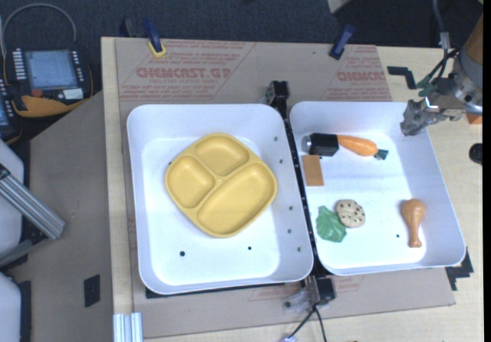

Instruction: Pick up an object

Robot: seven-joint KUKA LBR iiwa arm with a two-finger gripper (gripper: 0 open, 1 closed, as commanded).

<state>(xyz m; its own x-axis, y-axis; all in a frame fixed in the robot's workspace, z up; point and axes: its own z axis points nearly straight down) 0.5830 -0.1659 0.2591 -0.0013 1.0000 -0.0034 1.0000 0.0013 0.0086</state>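
The right bin (441,179) holds an orange carrot (357,146) with a black block (323,144) at its left end. Beside them lies a brown flat piece (312,171). Nearer the front are a speckled cookie (351,213), a green leaf (330,225) and a tan drumstick (414,220). My gripper (413,120) hangs over the bin's far right corner, to the right of the carrot and apart from every object. Nothing shows in its grasp.
The left bin (146,179) carries a yellow divided plate (221,183) in its middle. Clamps (156,47) stand at the board's far edge, and a black bracket (278,92) sits between the bins. A handheld controller (47,72) lies at far left.
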